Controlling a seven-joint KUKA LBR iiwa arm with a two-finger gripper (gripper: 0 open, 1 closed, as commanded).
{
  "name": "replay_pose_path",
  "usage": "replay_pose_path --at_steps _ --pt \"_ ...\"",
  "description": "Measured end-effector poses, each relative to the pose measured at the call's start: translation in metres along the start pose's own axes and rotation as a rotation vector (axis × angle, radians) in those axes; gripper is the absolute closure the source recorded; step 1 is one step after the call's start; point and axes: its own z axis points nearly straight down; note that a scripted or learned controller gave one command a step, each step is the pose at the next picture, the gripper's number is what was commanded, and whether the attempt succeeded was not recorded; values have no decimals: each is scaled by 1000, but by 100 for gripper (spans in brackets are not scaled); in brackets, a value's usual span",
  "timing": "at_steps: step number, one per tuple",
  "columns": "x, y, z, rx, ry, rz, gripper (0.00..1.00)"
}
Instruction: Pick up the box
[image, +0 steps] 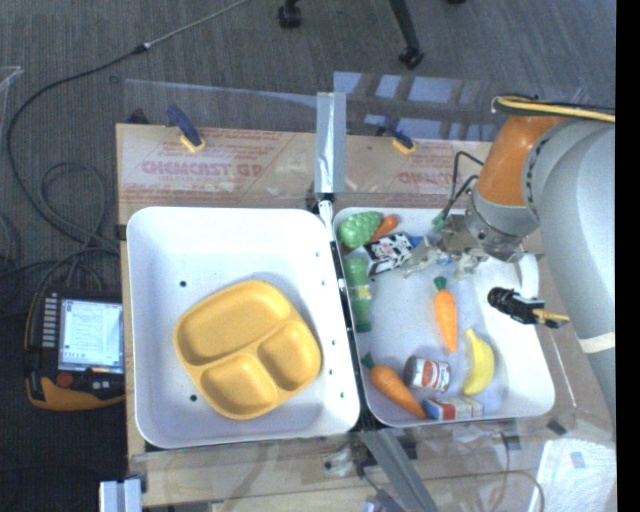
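Observation:
A small black-and-white box (388, 252) lies near the far left of the right bin (535, 395). A second small box (456, 408), red, white and blue, lies at that bin's near edge. My gripper (441, 256) hangs over the far middle of the right bin. It is just right of the black-and-white box and above the top of an orange carrot (445, 314). Nothing shows held in it.
The right bin also holds a green vegetable (358, 229), a small carrot (386, 226), a green cucumber (357, 292), a banana (480, 362), a can (430, 374) and another carrot (395, 390). A yellow divided plate (250, 347) lies in the left bin (160, 250).

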Motion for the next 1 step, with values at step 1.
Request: replay_pose_path --at_steps 1 --pt "-1 2 -11 -10 -9 1 100"
